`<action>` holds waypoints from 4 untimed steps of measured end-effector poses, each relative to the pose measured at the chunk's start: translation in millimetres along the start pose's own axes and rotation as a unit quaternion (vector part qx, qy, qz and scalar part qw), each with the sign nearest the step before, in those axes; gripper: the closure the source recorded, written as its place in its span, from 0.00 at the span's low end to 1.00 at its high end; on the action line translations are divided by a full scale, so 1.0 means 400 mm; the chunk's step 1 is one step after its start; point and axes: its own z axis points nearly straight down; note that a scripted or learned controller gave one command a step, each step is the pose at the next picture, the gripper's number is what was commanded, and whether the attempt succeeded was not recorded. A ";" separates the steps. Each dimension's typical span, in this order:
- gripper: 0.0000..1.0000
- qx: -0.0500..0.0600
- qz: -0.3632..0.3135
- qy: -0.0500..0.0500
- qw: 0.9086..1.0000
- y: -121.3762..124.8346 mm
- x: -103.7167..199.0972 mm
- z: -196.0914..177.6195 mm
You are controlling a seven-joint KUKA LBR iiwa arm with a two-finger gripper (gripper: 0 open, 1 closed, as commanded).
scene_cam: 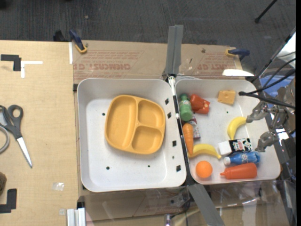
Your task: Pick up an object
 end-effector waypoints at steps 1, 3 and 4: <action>0.00 0.001 -0.004 -0.005 1.000 -0.047 -0.018 0.348; 0.00 -0.002 0.073 0.012 0.997 -0.063 -0.379 0.372; 0.00 -0.001 0.144 0.015 0.989 -0.057 -0.375 0.382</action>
